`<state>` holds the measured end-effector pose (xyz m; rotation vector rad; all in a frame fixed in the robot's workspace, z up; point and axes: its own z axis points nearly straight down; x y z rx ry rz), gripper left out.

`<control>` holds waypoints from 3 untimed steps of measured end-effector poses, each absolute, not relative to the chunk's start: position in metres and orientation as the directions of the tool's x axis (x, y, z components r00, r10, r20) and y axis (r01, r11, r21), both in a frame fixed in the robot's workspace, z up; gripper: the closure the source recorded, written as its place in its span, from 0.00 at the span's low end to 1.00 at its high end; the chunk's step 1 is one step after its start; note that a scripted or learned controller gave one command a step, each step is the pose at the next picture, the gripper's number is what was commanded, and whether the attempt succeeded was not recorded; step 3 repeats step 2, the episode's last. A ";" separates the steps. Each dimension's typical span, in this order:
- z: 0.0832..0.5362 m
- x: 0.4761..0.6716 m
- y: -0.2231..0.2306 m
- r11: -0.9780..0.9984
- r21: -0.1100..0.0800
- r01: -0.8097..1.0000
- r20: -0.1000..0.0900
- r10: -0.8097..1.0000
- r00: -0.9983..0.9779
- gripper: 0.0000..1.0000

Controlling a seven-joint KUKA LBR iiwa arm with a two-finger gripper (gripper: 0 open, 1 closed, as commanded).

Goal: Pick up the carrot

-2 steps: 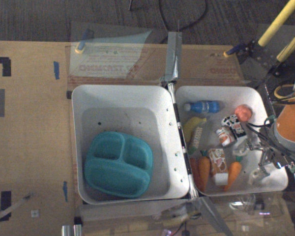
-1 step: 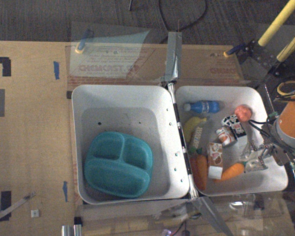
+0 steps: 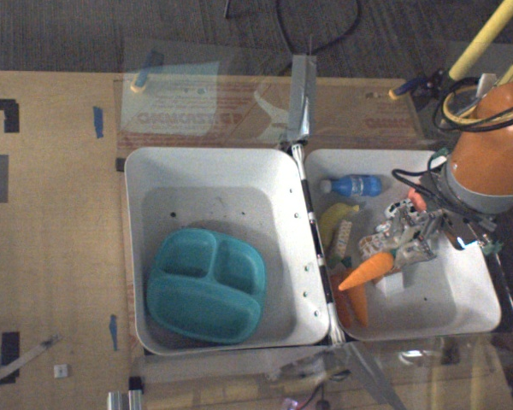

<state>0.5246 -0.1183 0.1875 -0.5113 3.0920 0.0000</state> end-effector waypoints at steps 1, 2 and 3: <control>0.118 0.515 -0.154 0.861 -0.016 -0.508 -0.018 -0.509 -0.861 1.00; 0.201 0.507 -0.143 0.980 -0.002 -0.197 -0.009 -0.197 -0.980 1.00; 0.201 0.507 -0.143 0.980 -0.002 -0.197 -0.009 -0.197 -0.980 1.00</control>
